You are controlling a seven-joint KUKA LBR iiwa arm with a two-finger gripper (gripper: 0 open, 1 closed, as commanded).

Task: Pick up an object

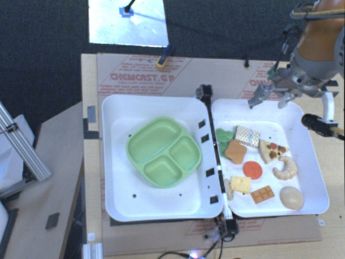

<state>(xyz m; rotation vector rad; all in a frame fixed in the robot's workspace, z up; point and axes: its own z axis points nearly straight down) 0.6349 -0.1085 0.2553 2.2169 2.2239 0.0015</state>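
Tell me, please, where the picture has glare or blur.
Camera view: strong glare on the metal sheet at the top washes out its surface; the pincer looks slightly soft; the toy foods, like the red disc, are small but distinguishable; the green tray is evenly lit.

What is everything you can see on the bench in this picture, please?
left bin: 1, white, left
divided plate: 1, green, in left bin
right bin: 1, white, right
toy foods: about 9, mixed colours, in right bin, including pizza slice, shrimp, red disc, egg, cheese
arm: 1, grey and orange, upper right
gripper: 1, fingers spread, above right bin's far rim
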